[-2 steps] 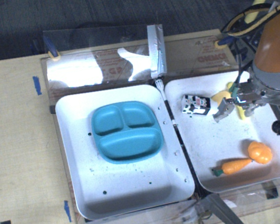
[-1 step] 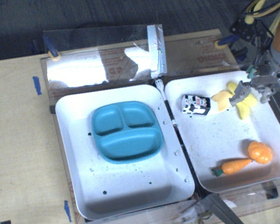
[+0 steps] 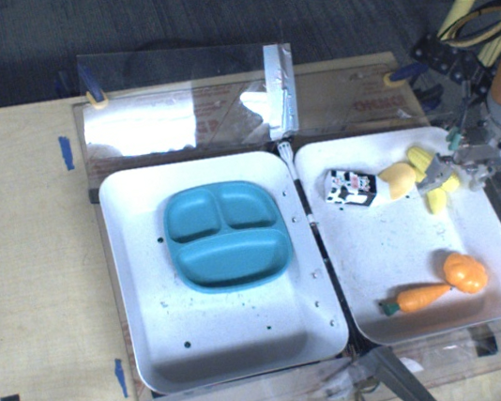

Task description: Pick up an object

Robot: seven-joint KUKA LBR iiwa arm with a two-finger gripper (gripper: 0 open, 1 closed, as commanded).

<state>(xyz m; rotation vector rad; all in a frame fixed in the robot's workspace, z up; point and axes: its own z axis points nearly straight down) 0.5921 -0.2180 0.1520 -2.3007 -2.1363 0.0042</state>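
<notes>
Two bins [image 3: 137, 261] (white), one blue tray [image 3: 228, 235], one carrot [image 3: 417, 297].

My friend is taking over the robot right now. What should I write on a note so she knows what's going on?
Gripper: low at the top right of the right bin, among the yellow pieces. Whether the jaws are open or shut, or hold anything, cannot be told.
Right bin: yellow lemon-like toy and black-and-white toy near the top; carrot and orange fruit near the bottom.
Left bin: a blue divided plate.
Done: the arm is down at the yellow things.
Left: nothing is lifted clear yet; check the grasp, then raise.
</notes>
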